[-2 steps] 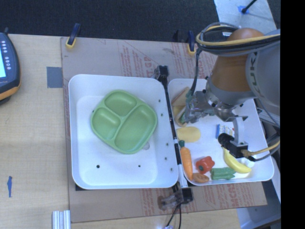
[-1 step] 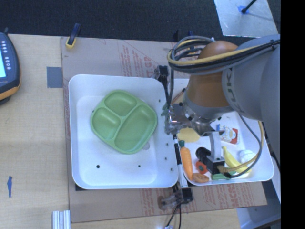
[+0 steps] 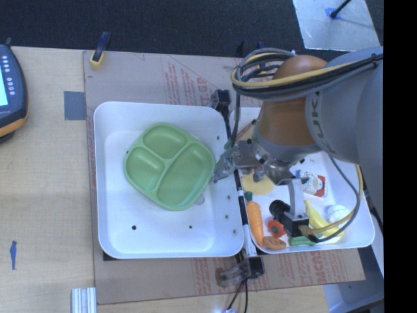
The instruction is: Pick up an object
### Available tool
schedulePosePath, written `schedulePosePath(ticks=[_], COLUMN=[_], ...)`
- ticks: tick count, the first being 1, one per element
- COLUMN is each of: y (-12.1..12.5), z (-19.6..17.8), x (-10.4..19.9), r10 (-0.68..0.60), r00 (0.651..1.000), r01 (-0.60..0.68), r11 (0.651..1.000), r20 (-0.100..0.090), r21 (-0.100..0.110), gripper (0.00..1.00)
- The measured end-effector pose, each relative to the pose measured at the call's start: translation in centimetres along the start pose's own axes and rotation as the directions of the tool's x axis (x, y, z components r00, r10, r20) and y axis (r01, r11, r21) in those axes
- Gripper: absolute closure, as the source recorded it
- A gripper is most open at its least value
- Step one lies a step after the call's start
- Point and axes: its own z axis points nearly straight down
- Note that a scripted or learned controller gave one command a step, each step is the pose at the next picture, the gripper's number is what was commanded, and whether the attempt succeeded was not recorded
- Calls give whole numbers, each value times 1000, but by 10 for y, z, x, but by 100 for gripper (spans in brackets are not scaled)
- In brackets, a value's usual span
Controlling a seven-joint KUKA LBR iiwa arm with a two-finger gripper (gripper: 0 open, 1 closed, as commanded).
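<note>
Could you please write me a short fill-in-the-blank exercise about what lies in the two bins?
1. The green plate lies in the ____ bin as the camera sees it.
2. The plate is divided into ____ compartments.
3. The carrot lies in the right bin, and its colour is ____.
4. The arm hangs mostly over the ____ bin.

Missing words: left; three; orange; right

Grey arm (image 3: 348, 103) with a glossy orange band (image 3: 290, 113), looped yellow and black cables (image 3: 273, 77) above
</note>
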Motion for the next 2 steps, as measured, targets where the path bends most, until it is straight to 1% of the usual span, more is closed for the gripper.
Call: schedulePosePath(ticks=[1, 2], y=[52, 78], z=[-1, -1], x=[-110, -77], r10=[11, -1], r00=[1000, 1000], r01=[-11, 1], r11=[1000, 1000], r20=[5, -1], r21=[-7, -5], gripper=[0, 0])
